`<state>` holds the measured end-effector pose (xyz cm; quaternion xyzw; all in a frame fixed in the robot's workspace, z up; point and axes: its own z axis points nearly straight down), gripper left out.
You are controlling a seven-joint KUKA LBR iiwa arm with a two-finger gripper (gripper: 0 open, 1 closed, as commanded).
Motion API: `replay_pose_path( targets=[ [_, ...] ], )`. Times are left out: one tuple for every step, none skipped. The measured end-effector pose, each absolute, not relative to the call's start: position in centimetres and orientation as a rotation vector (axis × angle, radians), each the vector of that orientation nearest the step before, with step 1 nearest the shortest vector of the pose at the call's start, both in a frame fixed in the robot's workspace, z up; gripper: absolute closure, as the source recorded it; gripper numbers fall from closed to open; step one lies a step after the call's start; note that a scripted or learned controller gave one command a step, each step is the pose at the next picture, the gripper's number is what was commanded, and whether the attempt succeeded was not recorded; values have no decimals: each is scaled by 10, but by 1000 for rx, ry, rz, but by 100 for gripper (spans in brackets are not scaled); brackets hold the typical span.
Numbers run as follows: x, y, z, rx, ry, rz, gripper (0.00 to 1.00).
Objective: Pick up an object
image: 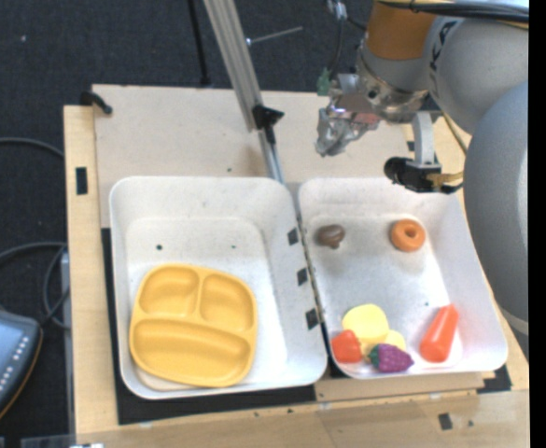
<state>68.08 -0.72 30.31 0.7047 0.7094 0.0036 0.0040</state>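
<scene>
Gripper (pixel 333 140) hangs above the bench beyond the right white bin (pixel 469 250), which holds an orange ring (pixel 407 235), brown lump (pixel 329 236) and red carrot-shaped toy (pixel 440 333).

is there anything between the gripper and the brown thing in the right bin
Nothing visible. The gripper hangs above the bench behind the right bin, and the brown piece lies alone on the bin floor, apart from the orange ring.

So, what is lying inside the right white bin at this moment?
The right bin holds a brown piece, an orange ring, a yellow piece, a red piece, purple grapes and an orange carrot. What lies under the yellow piece is covered.
</scene>
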Motion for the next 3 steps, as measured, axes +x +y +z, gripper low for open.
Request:
replay_pose_path(
  targets=[
    [620, 49, 196, 2220, 2232, -10, 100],
    [608, 38, 201, 2222, 2220, -4, 100],
    [609, 38, 212, 2217, 2222, -1, 100]
  ],
)
